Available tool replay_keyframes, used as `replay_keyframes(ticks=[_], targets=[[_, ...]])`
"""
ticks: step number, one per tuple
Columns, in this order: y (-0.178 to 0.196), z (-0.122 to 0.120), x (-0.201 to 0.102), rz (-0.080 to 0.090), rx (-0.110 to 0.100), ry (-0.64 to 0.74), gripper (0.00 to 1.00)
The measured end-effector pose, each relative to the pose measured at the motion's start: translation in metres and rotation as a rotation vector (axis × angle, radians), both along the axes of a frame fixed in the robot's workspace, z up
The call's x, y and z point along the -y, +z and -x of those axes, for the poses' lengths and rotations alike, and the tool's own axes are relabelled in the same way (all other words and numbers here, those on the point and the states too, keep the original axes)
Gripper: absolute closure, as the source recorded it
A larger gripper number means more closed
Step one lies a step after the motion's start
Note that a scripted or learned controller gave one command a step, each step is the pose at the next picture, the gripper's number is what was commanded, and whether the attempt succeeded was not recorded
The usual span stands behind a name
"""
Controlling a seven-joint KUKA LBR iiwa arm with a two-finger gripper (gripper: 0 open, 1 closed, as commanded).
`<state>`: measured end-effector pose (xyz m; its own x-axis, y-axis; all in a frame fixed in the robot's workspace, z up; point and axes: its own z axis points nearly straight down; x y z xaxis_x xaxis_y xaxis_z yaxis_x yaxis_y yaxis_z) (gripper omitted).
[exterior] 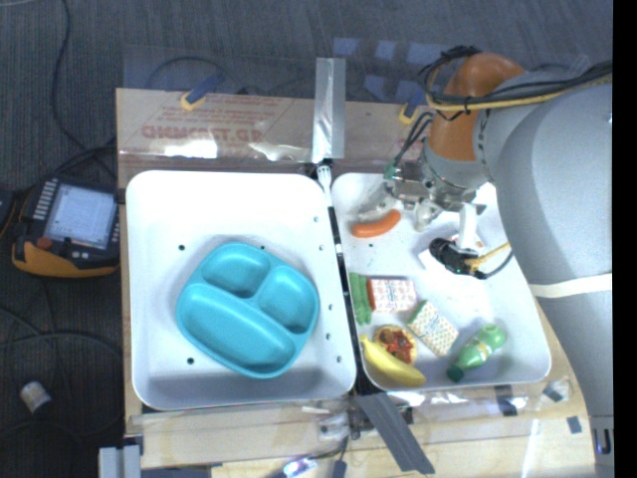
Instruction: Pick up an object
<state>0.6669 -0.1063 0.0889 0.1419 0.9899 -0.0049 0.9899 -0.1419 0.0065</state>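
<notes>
My gripper (410, 203) hangs low over the far end of the right bin (518, 307), reaching in from the right. An orange sausage-shaped piece (375, 224) lies just left of and below it, close to the gripper; I cannot tell whether they touch. Nearer the front of the same bin lie a slim green piece (359, 298), a small red-and-white box (390, 294), a pale patterned box (433, 328), a yellow banana (390, 365) with a red item (397, 342) against it, and a green bottle (478, 350).
The left bin (159, 207) holds a blue divided tray (249, 309). A raised divider (336, 267) separates the two bins. The grey arm (557, 187) covers the right bin's far right side. A handheld pendant (65, 229) lies off the bench at left.
</notes>
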Motion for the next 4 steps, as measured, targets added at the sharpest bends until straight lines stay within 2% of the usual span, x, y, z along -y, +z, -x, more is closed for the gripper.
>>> replay_keyframes(ticks=[3,4], targets=[[0.0,0.0,0.0,0.0,0.0,0.0,0.0],[0.095,0.011,-0.023,0.0,-0.008,0.185,0.0]])
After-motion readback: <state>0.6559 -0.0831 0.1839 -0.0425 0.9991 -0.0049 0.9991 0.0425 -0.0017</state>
